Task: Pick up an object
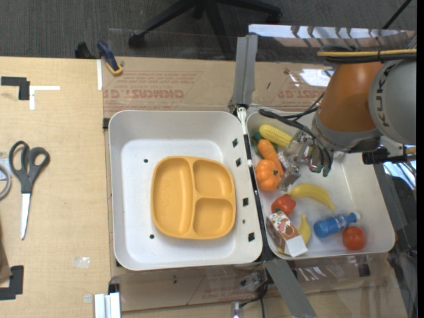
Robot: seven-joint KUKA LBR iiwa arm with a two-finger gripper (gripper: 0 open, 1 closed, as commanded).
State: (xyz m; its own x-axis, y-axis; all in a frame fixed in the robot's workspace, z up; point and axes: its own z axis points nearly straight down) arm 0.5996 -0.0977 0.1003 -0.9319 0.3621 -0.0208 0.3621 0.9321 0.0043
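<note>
Grey arm [401,101] w/ orange band [351,98]

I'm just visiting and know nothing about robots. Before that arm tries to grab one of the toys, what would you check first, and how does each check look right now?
1. Gripper sits over the right white bin: ok.
2. Fingers open or shut: cannot tell, the metal parts blur together.
3. Anything already held: cannot tell.
4. A target stands apart: ok, the yellow plastic banana lies alone on the bin floor.
5. Crowding under the gripper: not ok, the orange toy pumpkin, orange carrot and yellow corn cob are bunched together by the left wall.
6. Yellow divided plate in the left white bin is away from the arm: ok.
</note>
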